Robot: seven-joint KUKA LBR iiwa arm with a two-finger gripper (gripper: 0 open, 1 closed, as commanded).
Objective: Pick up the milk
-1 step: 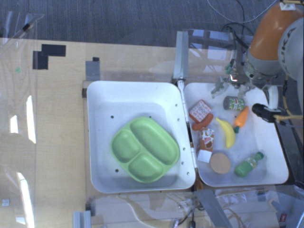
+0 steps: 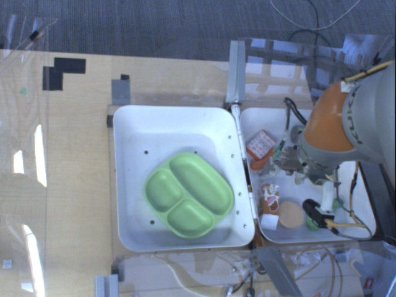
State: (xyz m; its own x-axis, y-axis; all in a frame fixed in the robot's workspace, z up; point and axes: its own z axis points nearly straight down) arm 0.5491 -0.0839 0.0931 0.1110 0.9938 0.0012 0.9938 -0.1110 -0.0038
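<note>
where arm [image 2: 346, 122] overhangs: milk [image 2: 270, 202], snack pack [image 2: 260, 145]

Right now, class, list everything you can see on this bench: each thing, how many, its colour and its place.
Bins: two, white, side by side on the bench.
Divided plate: one, green, in the left bin.
Milk: one small carton, white and red-brown, in the right bin near the divider.
Packet: one, red and white, right bin, upper left.
Round item: one, tan, right bin, beside the milk.
Arm: one, grey with orange band, over the right bin.
Pincer: one, dark, near the packet; too blurred for more.
</note>
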